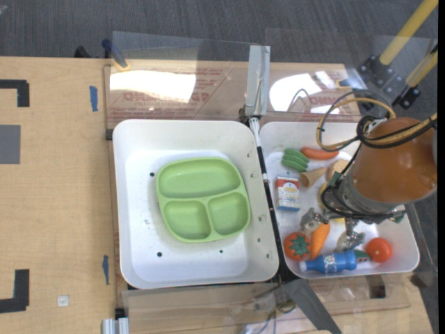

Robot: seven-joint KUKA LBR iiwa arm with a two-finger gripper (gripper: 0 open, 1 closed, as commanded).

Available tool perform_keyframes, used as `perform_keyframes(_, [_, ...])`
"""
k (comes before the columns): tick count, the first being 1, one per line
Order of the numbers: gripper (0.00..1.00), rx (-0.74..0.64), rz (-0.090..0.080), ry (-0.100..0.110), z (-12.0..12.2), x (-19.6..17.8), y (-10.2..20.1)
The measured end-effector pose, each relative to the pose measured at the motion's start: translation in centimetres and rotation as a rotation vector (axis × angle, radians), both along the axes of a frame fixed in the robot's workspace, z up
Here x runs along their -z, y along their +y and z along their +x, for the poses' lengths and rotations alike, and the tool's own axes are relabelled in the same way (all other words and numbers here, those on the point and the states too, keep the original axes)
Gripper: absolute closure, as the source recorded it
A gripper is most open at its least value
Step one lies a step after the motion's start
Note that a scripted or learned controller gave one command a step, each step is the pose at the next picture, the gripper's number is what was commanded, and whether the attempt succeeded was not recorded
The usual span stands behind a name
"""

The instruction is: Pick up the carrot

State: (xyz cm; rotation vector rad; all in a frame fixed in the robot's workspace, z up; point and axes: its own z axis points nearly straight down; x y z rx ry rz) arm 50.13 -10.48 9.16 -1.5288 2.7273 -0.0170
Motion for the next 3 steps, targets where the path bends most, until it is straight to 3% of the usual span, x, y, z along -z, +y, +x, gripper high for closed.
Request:
perform_keyframes(1, [1.0,-0.004,0.004,-0.012,0.4,-1.2,0.3])
perform_keyframes(2, [1.0,-0.143,0.004,-0.004,-0.3,-0.2,-0.6])
perform_keyframes(3, [1.0,-0.145,0.005,-0.014,0.0,-1.3,-0.4])
